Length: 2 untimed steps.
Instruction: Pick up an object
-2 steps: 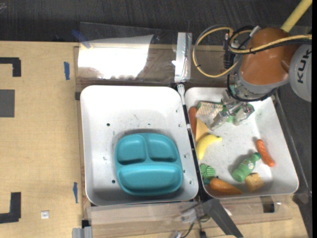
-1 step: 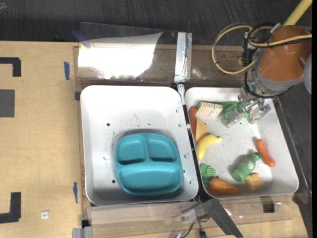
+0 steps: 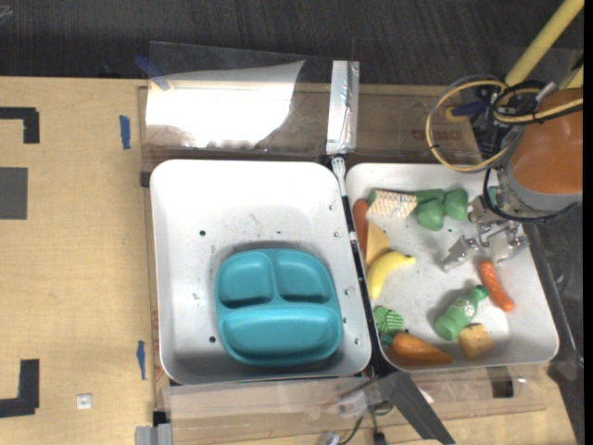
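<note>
- Hanging over the right bin (image 3: 547, 336), the gripper (image 3: 473, 246) has nothing between its spread fingers.
- Toy food lies below: a banana (image 3: 389, 269), a carrot (image 3: 496, 286).
- A teal tray (image 3: 276, 306) fills the left bin (image 3: 176, 202).

Wooden bench (image 3: 74, 276) on dark carpet floor (image 3: 278, 7).
Light plywood top with black tape marks (image 3: 23, 123) and blue tape bits (image 3: 124, 131); clear plastic sheet (image 3: 222, 105) glares behind the bins.
</note>
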Tool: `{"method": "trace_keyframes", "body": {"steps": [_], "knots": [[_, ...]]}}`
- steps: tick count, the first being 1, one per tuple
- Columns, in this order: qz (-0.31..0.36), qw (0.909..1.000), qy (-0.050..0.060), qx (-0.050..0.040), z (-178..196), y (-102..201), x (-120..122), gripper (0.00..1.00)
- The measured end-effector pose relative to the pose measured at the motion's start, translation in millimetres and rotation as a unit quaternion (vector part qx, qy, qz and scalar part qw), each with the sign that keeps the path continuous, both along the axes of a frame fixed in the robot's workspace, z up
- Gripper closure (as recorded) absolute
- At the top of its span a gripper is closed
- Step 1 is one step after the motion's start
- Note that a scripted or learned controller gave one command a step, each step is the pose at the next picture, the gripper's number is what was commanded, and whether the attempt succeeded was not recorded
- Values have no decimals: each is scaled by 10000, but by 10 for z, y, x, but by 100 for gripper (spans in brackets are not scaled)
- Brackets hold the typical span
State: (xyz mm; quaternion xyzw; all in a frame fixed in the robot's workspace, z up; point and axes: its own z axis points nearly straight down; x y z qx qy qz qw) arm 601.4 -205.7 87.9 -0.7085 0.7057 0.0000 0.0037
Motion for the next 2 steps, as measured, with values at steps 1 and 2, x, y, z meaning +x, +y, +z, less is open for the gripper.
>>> {"method": "trace_keyframes", "body": {"steps": [1,2], "knots": [[-855,9963,-18,-22,13,102,-516,0],[-400,9992,-58,29,22,-64,-845,0]]}}
